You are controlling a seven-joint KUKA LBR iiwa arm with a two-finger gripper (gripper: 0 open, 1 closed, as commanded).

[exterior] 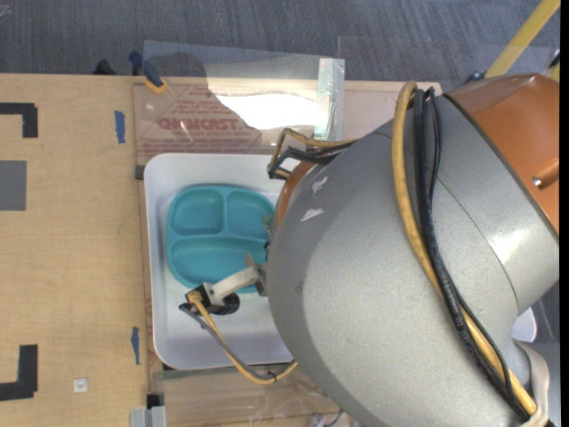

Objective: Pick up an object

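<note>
Grey arm (pixel 400 265) (bent) over teal plate (pixel 209 229)

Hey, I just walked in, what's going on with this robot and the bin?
The grey arm reaches in from the right and hangs low over the white bin, covering a good part of it. A teal divided plate lies flat in that bin, its right edge tucked under the arm. From this angle it cannot be told whether anything has been grasped.

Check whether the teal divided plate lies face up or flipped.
Face up: the plate shows its hollows and dividing ridges, flat in the white bin. The arm covers its right edge.
</note>
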